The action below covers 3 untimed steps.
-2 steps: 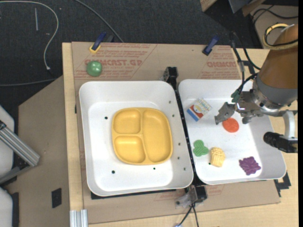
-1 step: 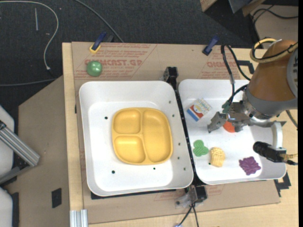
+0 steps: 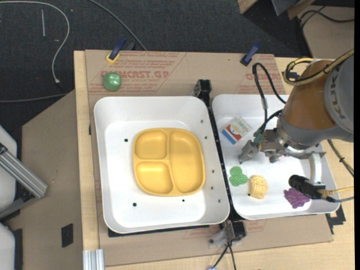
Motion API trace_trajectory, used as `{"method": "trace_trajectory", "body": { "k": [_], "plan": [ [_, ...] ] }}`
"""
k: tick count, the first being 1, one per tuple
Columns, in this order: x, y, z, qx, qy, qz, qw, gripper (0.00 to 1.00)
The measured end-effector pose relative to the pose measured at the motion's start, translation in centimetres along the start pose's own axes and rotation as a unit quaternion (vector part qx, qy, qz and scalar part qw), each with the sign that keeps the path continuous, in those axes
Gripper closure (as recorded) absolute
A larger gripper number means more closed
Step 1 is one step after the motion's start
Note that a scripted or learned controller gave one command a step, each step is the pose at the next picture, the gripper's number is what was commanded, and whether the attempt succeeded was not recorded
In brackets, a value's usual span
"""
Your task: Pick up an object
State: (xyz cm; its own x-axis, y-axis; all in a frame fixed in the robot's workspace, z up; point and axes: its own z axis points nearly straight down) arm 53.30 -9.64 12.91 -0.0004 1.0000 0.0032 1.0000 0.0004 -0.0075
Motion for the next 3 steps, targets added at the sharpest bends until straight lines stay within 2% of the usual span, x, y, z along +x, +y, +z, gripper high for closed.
{"method": "trace_trajectory", "body": {
  "k": [1, 2, 3],
  "plan": [
    [0.0, 0.1, -1.4, -0.003, -0.001, 0.0, 1.0, 1.0],
    [0.7, -0.1, -7.5, -0.007, -0.002, -0.001, 1.0, 1.0],
    [-0.1, 0.5, -13.3, -0.008, -0.002, 0.0, 1.0, 1.0]
  ]
}}
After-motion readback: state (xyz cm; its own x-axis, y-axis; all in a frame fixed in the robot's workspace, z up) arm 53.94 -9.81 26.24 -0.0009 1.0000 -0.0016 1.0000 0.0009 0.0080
